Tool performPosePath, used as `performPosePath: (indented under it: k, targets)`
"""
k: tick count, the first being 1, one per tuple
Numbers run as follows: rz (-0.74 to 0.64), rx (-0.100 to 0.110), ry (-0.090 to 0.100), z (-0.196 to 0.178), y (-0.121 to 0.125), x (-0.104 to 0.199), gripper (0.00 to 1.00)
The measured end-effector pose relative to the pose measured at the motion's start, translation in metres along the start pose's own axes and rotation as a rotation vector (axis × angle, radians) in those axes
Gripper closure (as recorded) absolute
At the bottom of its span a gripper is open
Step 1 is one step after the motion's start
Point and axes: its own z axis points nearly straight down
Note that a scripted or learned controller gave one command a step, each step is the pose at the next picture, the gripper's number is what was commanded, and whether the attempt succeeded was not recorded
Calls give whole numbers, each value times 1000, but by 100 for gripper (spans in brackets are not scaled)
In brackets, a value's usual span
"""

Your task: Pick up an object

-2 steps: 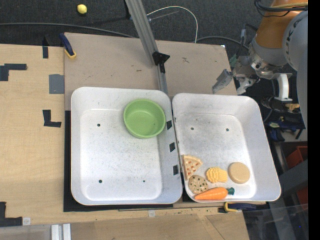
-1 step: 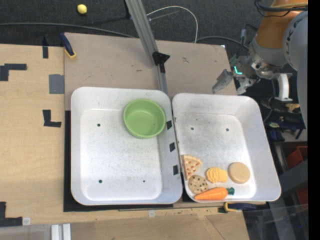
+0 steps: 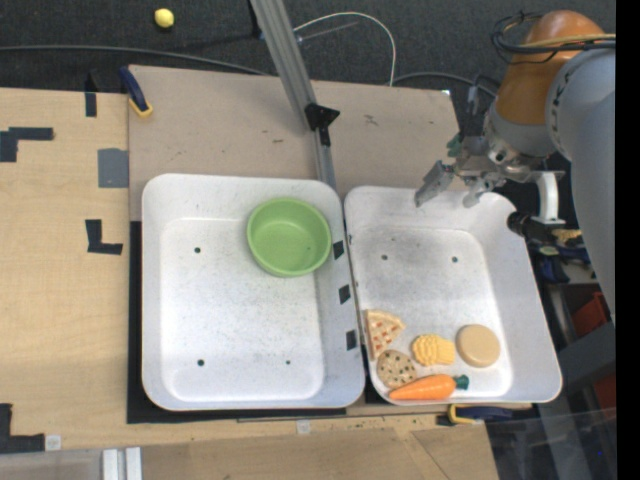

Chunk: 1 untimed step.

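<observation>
Arm (image 3: pixel 585 78) cut off at right frame edge. Metal pole (image 3: pixel 285 53) ran out of top edge. Small yellow object (image 3: pixel 164 17), upper left, too small to identify.

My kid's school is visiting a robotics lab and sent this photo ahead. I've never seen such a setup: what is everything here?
One camera looks down at a slant on a bench with two shallow white bins. The grey and orange robot arm reaches in from the right; its gripper, a two-finger claw, hangs open above the right bin's far edge and holds nothing. The left bin contains a green bowl. Near the right bin's front edge lie toy foods: a pizza slice, a cookie, corn, a round bun and a carrot. Its job is picking one up.
</observation>
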Motion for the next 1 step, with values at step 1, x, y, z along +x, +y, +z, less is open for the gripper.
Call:
performPosePath:
  k: [1]
  targets:
    - [0, 0, 0, 49, -9, -2, 0]
